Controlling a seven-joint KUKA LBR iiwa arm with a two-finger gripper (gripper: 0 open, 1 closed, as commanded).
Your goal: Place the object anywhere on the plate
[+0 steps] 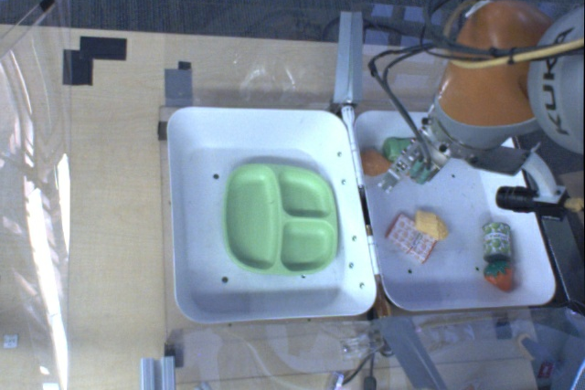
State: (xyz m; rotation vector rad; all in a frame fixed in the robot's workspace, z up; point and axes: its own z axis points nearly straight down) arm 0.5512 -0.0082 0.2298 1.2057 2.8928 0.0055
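The arm reaches in from the right over the right bin (539, 288). Its tool (409, 167) hangs low at that bin's upper-left corner, directly beside an orange object (374, 163) on its left and a green one (396, 147) just behind it. Whether the tool is spread or pressed together cannot be told (the wrist and cables hide the tips), and nothing can be seen pinched in it. The likely target, the orange object, lies in the right bin against the divider, touching or nearly touching the tool's left side. The plate (280, 218), green with three compartments, sits in the middle of the left bin (196, 288), left of and below the tool across the divider. Any carry must therefore run leftward over that divider.
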